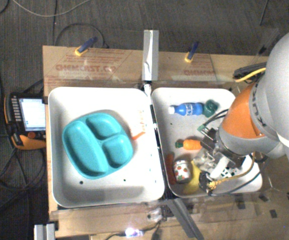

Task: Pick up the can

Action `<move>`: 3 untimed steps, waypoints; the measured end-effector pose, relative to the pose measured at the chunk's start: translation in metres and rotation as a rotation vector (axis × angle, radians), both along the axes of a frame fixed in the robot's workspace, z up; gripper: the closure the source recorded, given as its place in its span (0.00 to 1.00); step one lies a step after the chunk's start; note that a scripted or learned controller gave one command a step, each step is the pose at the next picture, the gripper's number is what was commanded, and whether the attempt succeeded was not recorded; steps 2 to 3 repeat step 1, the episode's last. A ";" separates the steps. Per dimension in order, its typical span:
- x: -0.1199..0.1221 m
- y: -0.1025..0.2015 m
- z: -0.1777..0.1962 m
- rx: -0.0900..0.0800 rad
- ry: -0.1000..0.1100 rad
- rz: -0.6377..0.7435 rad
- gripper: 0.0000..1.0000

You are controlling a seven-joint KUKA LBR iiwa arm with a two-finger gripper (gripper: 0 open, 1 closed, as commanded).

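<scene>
We saw the can (182, 170) lying in the right bin (224, 96), near its front edge, its patterned end turned up toward the camera, with a yellow object (193, 180) touching its right side. The hand (215, 166) hung just to the right of the can, low over the same bin, beneath the arm's orange band (242, 115). We could not tell how it was set, for the wrist and cables hid it. Behind the can lay an orange carrot-like toy (189, 144), and farther back a blue bottle (188, 109). In the left bin (59, 184) sat a teal divided plate (99, 144), well apart from the can.
</scene>
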State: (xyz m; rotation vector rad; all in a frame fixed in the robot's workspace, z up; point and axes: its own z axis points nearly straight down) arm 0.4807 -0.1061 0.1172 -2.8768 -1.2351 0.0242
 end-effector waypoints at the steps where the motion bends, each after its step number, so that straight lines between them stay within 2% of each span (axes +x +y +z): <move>1: 0.005 -0.009 0.054 -0.004 -0.011 0.067 1.00; 3: 0.005 -0.009 0.054 -0.004 -0.011 0.067 1.00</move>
